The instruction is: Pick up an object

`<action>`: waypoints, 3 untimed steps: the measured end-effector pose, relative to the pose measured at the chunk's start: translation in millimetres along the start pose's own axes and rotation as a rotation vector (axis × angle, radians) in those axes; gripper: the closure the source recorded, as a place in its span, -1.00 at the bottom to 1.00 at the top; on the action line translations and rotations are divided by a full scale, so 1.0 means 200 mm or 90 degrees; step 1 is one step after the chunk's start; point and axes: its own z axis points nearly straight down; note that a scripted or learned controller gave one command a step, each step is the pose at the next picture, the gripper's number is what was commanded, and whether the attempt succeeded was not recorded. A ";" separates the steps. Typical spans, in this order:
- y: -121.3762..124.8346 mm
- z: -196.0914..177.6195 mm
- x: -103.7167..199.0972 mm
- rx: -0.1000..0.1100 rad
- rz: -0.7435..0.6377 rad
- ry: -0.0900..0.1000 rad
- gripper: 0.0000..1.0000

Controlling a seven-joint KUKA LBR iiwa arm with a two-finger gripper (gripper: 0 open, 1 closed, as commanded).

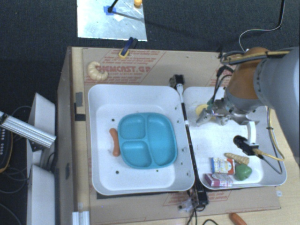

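My gripper (209,115) is low in the right bin (267,179), near its upper left corner by the divider. A small yellow object (201,109) lies right against the gripper's tip; whether it is gripped is hidden. Along the right bin's front edge lie a small red-and-white carton (221,165), a pink box (217,181), a green object (243,172) and a tan ridged stick (236,158). In the left bin (101,125) sits a blue divided plate (146,140) with an orange sausage (114,142) beside its left rim.
On the cardboard behind the bins lie a beige ridged toy (97,70) and a blue-and-yellow item (127,47). A black clip (178,81) sits at the divider's far end. An orange piece (237,218) lies on the bench in front of the right bin.
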 end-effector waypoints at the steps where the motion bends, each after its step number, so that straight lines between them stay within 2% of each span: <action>1: 0.25 -0.01 0.00 -0.002 -0.001 0.000 -1.00; 2: 0.27 -0.08 0.00 -0.009 -0.003 -0.001 1.00; 3: 0.28 -0.14 0.00 -0.011 -0.005 -0.002 1.00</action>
